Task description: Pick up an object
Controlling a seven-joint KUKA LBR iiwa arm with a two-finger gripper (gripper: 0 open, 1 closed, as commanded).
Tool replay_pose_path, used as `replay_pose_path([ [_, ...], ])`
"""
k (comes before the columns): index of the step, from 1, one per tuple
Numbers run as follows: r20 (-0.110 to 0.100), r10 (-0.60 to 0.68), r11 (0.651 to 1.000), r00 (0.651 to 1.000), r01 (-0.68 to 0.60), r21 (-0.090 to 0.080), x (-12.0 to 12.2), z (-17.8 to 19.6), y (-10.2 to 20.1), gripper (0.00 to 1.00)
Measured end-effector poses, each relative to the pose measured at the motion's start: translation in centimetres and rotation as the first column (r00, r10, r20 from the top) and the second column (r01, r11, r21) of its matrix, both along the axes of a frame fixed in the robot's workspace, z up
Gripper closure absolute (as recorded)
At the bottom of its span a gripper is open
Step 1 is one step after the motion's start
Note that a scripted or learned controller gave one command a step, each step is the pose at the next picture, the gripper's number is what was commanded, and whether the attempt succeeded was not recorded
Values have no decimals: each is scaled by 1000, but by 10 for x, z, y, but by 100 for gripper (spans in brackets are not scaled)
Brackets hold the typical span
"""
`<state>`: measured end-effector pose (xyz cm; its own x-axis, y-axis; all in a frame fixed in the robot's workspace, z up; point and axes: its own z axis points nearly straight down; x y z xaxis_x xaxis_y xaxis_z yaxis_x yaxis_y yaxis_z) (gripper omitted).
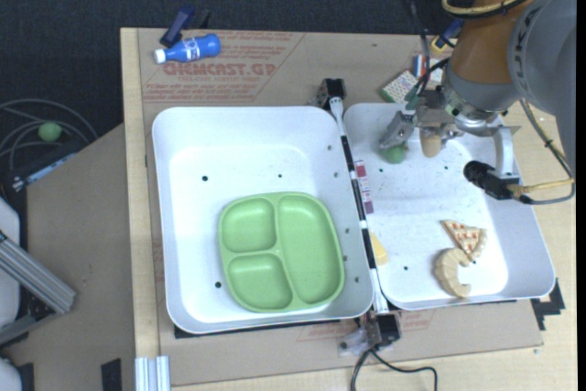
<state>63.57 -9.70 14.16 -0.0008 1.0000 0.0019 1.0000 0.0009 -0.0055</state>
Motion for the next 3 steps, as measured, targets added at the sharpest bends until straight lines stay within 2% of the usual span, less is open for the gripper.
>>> replay_pose_path([
  [1,4,0,1000,1000,0,-2,30,-58,0,0],
  [2,10,1,1000,1000,-1,-3,32,-46,1,100],
  [3,9,2,1000,1000,-2,-1,2,45,68,100],
])
